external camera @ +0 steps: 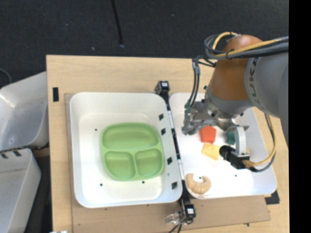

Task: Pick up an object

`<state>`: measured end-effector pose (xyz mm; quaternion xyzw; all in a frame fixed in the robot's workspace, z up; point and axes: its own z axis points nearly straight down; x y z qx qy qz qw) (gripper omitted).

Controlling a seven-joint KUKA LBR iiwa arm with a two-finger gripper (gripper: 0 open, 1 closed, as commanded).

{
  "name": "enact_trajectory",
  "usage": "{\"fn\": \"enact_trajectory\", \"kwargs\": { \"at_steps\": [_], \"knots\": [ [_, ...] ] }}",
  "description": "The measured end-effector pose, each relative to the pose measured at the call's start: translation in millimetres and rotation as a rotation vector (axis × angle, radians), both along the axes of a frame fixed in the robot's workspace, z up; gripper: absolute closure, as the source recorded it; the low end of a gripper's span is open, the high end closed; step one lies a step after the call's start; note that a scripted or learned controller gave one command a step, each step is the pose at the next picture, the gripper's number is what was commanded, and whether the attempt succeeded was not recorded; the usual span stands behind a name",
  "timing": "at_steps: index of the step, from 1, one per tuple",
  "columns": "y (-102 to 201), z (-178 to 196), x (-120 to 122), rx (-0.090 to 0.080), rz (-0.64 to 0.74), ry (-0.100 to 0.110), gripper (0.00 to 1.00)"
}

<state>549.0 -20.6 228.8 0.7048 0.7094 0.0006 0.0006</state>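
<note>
A pale wooden desk (58, 144) is seen from above, and two shallow white plastic bins are set on it side by side. In the left bin (82, 178) a light green plastic tray with three compartments (131, 151) is laid flat near the middle, and nothing is seen resting in its compartments.

The right bin (257, 178) is reached into by the grey arm with its orange band (233, 76), which is brought in from the right edge of the view. The tool (194, 123) is held low over the far left part of that bin, close to the divider between the two bins. Whether the tool is wide or narrow cannot be told, as it is covered by the wrist above it, and no object can be made out in it.

Just to the right of the tool, a small orange-red block (208, 133) is found on the bin floor. A yellow wedge-shaped piece (211, 152) is placed just in front of the block, near it but apart. A teal and white object (235, 138) is seen to the right of both, partly hidden by a black fitting and a yellow cable. At the near left corner of the right bin, a tan curved croissant-shaped piece (198, 184) is set well apart from the others.
</note>
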Motion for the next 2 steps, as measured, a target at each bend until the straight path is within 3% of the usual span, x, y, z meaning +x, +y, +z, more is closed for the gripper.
{"fn": "enact_trajectory", "kwargs": {
  "at_steps": [2],
  "knots": [
    [108.2,18.5,31.5,0.002,0.001,0.0,1.0]
  ]
}}
